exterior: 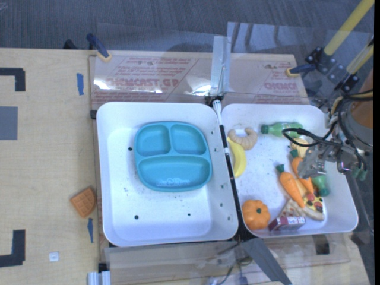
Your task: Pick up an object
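Claw [310, 166] was lowered over carrot [291, 186] in right bin [341, 218]; finger state could not be told. Grasp step judged; closing, lifting needed next.

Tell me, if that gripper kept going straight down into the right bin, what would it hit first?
Most likely the carrot, which lies just under the gripper, with the pizza slice close beside it. Depth is hard to judge from this slanted view.

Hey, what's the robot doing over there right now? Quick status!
Gripper low in right bin, over the carrots. Nothing seen held. Pizza slice, green bottle crowd close by.
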Tool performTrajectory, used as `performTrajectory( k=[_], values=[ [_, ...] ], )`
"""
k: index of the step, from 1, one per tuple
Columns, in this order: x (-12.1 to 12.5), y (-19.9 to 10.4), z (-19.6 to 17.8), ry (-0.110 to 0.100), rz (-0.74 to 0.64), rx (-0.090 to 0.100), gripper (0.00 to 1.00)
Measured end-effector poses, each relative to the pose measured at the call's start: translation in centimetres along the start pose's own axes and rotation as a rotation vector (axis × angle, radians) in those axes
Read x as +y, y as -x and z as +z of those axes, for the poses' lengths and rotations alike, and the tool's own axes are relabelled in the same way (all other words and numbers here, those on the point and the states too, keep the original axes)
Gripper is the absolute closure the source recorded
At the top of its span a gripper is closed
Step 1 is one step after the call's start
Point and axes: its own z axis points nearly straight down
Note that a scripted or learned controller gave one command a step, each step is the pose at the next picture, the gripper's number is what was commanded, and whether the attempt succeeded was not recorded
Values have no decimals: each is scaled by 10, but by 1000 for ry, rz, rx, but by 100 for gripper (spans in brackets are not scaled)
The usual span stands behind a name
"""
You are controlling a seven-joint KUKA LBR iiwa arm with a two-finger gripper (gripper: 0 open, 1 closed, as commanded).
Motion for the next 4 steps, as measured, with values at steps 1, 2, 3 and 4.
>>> performTrajectory(
  k=[1, 2, 3, 4],
  values=[
    [20, -11, 140, 1, 220, 3, 100],
    [78, -33, 28, 4, 309, 2, 100],
    [154, -27, -3, 2, 303, 9, 100],
    [162, 33, -54, 1, 216, 6, 100]
  ],
)
